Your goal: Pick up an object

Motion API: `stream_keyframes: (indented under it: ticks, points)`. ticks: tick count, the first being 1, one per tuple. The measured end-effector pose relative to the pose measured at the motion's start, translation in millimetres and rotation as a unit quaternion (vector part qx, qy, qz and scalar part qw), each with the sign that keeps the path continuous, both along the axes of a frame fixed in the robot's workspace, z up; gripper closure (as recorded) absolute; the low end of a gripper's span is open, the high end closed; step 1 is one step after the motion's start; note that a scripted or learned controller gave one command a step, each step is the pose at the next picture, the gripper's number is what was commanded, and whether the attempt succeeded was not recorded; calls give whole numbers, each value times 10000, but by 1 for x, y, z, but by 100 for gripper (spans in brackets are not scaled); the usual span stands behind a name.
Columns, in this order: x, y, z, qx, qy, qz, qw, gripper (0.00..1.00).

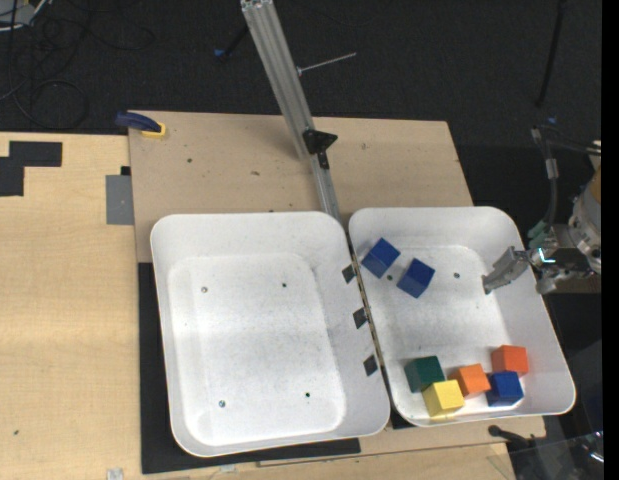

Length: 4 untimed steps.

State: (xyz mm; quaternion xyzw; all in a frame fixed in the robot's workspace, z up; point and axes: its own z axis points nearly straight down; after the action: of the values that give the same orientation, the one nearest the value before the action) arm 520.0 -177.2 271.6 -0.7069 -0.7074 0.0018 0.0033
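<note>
My gripper (pixel 509 268) hangs over the right bin's (pixel 459 230) right edge, holding nothing; I cannot tell its spread. Next I reach for a blue cube (pixel 416 277).

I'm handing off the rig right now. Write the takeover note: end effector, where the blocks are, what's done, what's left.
End effector: at the right bin's right rim, above the bin floor, with nothing visibly held.
Blocks, all in the right bin: two blue cubes lie near its upper left. A cluster at the lower edge holds green, yellow, orange, red-orange and blue blocks.
Left bin: nothing to report.
Done: no pick yet.
Left: pick one block; the two upper blue cubes look easiest, being less crowded.
</note>
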Motion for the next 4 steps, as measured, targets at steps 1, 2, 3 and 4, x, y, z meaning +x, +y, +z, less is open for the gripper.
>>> stream_keyframes:
  ticks: [1,2,3,4]
  points:
    - [1,-1,2,-5,-22,-12,10000,0]
    - [0,-4,-42,1,4,-6,10000,0]
    - [-10,-7,-98,4,10,-8,10000,0]
    - [-10,-3,-142,6,6,-7,10000,0]
